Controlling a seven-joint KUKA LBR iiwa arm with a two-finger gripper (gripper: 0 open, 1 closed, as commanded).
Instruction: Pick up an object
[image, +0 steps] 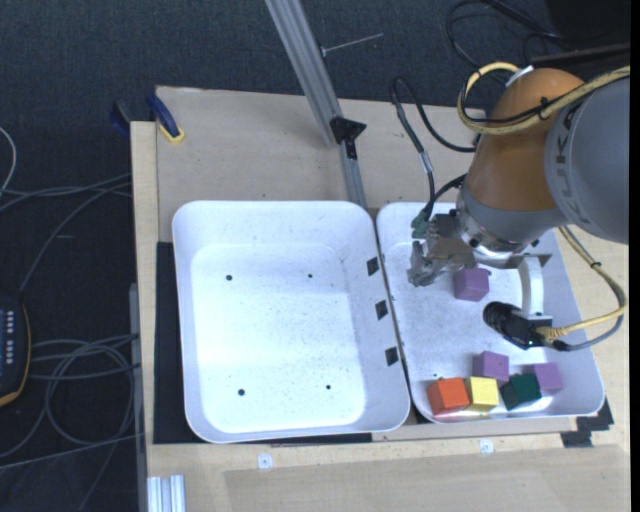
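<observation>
Six blocks lie in the right bin (590, 372), none showing readable writing. My gripper (428, 262) hangs beside the purple block (470, 284); whether its fingers are spread, I cannot tell.

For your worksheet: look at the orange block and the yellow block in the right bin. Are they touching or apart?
Touching. The camera view shows the orange block and the yellow block side by side along the right bin's near wall, their facing edges meeting with no white between.
</observation>
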